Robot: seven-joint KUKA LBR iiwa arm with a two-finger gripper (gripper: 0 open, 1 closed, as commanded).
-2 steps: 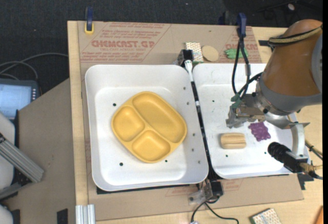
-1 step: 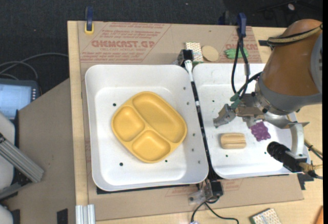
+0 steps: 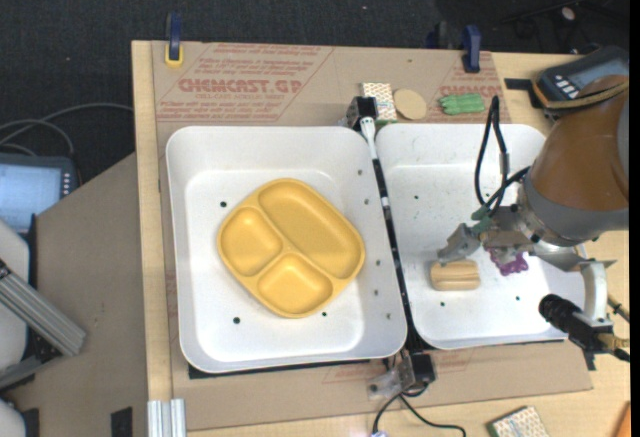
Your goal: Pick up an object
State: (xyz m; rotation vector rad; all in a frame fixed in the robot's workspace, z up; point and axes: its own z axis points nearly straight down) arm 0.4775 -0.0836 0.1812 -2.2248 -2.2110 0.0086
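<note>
My pincer hangs low over the right bin, reaching in from the right side of the desk. It sits just above and a little to the right of a small tan block that lies flat on the bin floor, near the bin's middle. A purple object lies just beside the block on its right, partly under my wrist. I cannot tell whether my pincer is spread or pressed together: the grey metal parts blur into one shape from this slanted view, and my own forearm covers much of them.

As I judge it, the pick is not yet done. Nothing sits between my fingertips that I can see; the tan block rests on the bin, apart from my pincer or at most just touching its lower edge. So the approach is made, and the grasp and the lift are left.

The left bin holds a yellow divided tray, well apart from me. Above the bins, on the desk, lie a round tan disc and a green item.
</note>
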